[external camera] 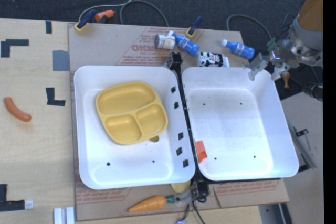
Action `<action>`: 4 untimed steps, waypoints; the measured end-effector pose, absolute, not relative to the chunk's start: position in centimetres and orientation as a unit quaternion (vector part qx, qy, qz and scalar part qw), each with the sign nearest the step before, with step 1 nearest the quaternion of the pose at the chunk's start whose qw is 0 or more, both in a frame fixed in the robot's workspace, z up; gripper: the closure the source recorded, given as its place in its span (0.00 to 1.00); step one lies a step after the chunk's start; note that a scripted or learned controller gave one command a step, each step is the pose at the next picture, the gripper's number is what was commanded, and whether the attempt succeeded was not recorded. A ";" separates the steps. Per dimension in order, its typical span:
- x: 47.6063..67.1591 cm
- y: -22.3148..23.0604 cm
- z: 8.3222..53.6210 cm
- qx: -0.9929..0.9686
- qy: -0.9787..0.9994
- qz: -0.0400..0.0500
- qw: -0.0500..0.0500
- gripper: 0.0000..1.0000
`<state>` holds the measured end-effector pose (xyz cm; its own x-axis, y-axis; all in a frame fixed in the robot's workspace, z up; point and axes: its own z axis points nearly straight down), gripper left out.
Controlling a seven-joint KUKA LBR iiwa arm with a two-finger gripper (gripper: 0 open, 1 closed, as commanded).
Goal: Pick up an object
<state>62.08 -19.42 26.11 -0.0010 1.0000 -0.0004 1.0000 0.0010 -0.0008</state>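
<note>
A: Bottom edge first. Toy carrot (148, 203) lying on the cardboard just below the left bin (84, 128), outside its rim.

B: Noted. Inside the bins?

A: Yellow divided plate (131, 112) in the left bin, upper half, tilted, near the centre divider. A small dark thing peeks from under its lower right edge; can't tell what. Open floor below the plate, lower part of that bin. Right bin (236, 123) shows bare white floor wall to wall; an orange tag (200, 151) sits on its left rim.

B: Beyond the bins?

A: Upper centre of the frame, on the cardboard behind the rims: blue bottle (186, 44) beside a small white container (165, 40), a black-and-white box (212, 60) touching the right bin's far rim, second blue bottle (239, 49) to its right. Red sausage toy (17, 109) far left on the wood, well apart.

B: Gripper?

A: Gripper (270, 65) at upper right, over the right bin's far right corner rim. Fingers look spread, nothing between them.
</note>
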 end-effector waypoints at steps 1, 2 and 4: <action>48.7 -14.9 14.4 -0.708 -0.706 0.005 0.011 0.00; 56.8 -9.3 8.3 -0.705 -0.709 0.001 -0.004 0.00; 67.0 -9.3 8.4 -0.706 -0.708 0.000 -0.001 0.00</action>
<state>67.02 -9.30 8.42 -0.0035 1.0000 -0.0010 1.0000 0.0035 0.0018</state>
